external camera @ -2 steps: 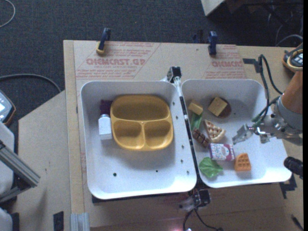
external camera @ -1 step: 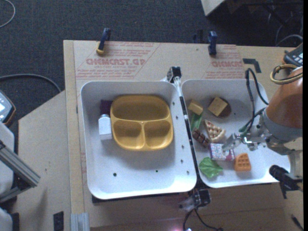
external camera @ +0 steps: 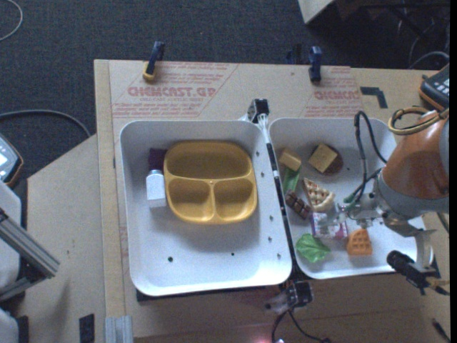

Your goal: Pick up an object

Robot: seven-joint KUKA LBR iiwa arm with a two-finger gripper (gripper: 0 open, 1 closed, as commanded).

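Hovering over right bin (external camera: 400,266): gripper (external camera: 341,219), finger state indiscernible, just above packet (external camera: 329,226); waffle (external camera: 359,242) beside, lower-right.

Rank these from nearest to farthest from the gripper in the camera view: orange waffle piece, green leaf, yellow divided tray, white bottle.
Measured from the gripper, low in the right bin:
1. orange waffle piece, right bin, just below the gripper.
2. green leaf, right bin, near its bottom-left corner.
3. yellow divided tray, middle of the left bin.
4. white bottle, left bin, against the tray's left edge.
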